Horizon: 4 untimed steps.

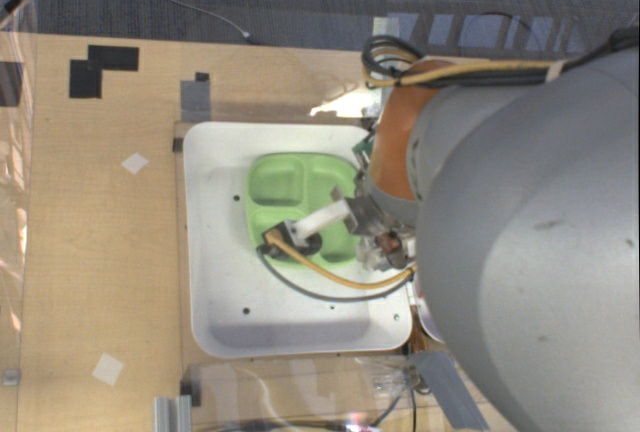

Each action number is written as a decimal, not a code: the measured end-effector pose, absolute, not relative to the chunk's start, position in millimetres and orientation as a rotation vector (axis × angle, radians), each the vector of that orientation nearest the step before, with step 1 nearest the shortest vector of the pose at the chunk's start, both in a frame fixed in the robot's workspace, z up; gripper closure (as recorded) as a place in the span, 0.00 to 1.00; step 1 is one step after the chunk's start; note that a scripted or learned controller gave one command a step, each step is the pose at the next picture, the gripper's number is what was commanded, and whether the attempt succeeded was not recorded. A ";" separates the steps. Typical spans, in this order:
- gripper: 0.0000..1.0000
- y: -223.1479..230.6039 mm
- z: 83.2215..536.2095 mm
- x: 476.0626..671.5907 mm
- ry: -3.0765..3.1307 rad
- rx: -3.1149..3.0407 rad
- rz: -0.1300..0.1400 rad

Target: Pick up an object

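Looming closest, the smooth grey arm (520, 250) with its orange band (395, 135) hides much of the gripper (380, 242), so its grip state cannot be told. Beneath its tip lies a glossy green compartment tray (290, 185), in the shallow white bin (215, 250); pinching the tray's thin raised rim squarely seems the surest hold.
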State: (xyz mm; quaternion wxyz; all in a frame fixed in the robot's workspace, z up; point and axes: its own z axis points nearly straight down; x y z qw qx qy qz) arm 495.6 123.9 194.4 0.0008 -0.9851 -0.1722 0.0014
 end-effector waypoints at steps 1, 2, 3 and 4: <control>1.00 162.3 205.2 490.6 -0.321 -3.122 -0.002; 1.00 141.7 91.4 490.0 -0.327 -3.116 -0.016; 1.00 162.9 307.4 488.3 -0.322 -3.119 -0.014; 1.00 213.1 237.8 486.0 -0.763 -3.048 0.004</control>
